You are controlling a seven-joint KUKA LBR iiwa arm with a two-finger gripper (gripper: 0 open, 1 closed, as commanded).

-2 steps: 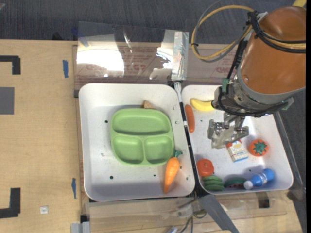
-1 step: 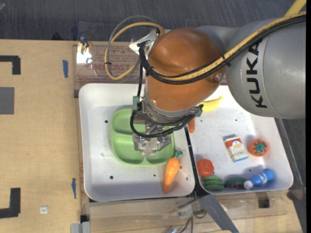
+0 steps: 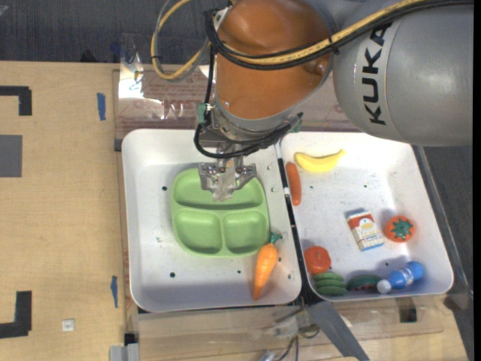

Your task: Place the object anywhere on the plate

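Carrot (image 3: 264, 269) is lying at five o'clock from the gripper (image 3: 224, 189), long axis near-vertical; gripper state I cannot tell.

Grey KUKA arm (image 3: 406, 66) entering from three o'clock, orange band (image 3: 267, 51) above the wrist at twelve o'clock of centre, looped yellow cable (image 3: 180, 21) at eleven o'clock, gripper (image 3: 224, 190) pointing straight down just below the wrist, fingers hanging close together
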